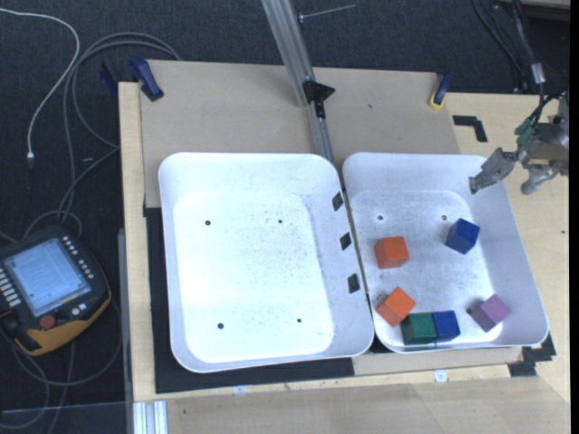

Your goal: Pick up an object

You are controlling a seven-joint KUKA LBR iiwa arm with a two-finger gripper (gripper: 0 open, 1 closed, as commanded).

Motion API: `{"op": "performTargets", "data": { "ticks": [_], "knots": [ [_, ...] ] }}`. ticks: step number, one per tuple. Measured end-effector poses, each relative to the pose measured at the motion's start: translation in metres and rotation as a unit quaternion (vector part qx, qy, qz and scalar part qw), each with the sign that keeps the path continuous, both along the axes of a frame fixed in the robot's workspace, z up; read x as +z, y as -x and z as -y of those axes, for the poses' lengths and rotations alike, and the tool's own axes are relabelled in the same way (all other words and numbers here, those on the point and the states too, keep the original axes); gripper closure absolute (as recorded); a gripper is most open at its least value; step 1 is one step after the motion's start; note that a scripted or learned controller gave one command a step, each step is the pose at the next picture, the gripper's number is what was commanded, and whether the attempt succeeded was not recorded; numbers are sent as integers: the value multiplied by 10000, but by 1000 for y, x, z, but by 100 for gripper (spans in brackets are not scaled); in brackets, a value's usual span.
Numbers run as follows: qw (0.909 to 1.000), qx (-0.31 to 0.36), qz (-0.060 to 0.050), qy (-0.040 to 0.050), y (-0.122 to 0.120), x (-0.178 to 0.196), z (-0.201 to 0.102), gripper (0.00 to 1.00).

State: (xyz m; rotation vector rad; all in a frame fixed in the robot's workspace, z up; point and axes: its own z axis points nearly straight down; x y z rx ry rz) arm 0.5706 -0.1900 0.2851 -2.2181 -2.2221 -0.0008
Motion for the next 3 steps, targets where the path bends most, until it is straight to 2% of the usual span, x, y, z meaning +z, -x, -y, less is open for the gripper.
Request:
{"op": "performTargets", "data": {
  "ticks": [1,2,3],
  "knots": [
    [10000,13,-40,-12,-38,-160,-70,0],
    [10000,4,-37,-11,1,-188,-104,0],
    [10000,-7,10,-2,-2,-175,-103,100]
  ]
}}
